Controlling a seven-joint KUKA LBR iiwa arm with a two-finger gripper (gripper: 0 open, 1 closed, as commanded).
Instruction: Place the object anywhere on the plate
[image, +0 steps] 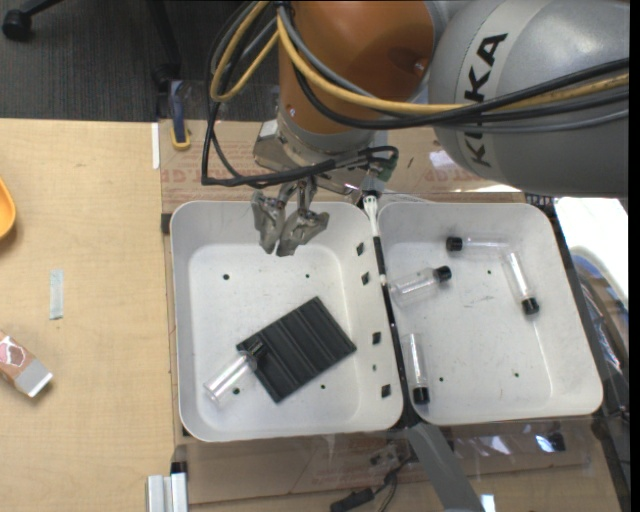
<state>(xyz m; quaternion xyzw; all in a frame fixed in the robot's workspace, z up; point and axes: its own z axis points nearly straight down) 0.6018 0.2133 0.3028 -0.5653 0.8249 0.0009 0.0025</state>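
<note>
Black ribbed plate (298, 349), clear black-capped tube (229, 376), white bins (190, 300).

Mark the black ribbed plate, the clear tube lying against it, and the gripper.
black ribbed plate (300, 347): camera view, middle of its ribbed top face.
clear tube (228, 378): camera view, mid-length of its clear body, left bin.
gripper (288, 240): camera view, midway between its fingertips, above the left bin's far side.
</note>
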